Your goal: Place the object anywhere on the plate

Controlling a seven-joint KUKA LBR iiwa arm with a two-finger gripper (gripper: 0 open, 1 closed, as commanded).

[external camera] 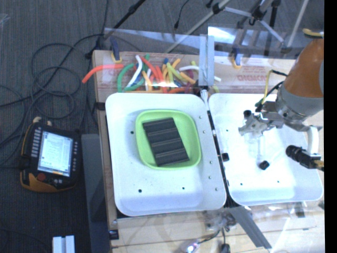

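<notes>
Camera view: arm (308, 83) reaches over the right bin (274, 186), hand (261, 151) pointing down, grip unclear.

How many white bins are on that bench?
2. The left bin holds the green plate with a dark ridged block; the right bin sits beside it, under the arm.

The arm (308, 83) is a thick rounded body: a broad orange band wraps its upper part, and below that sits a smooth grey collar. A thin yellow cable (271, 80) loops out from its left side and runs down toward the wrist. Under the collar hangs a pale silver-grey metal assembly of brackets and small blocks, the claw (258, 124), with a few dark fittings on it. A white curved piece and a short black cylindrical part (299, 154) stick out lower down, beside a small yellow-tipped end.
</notes>
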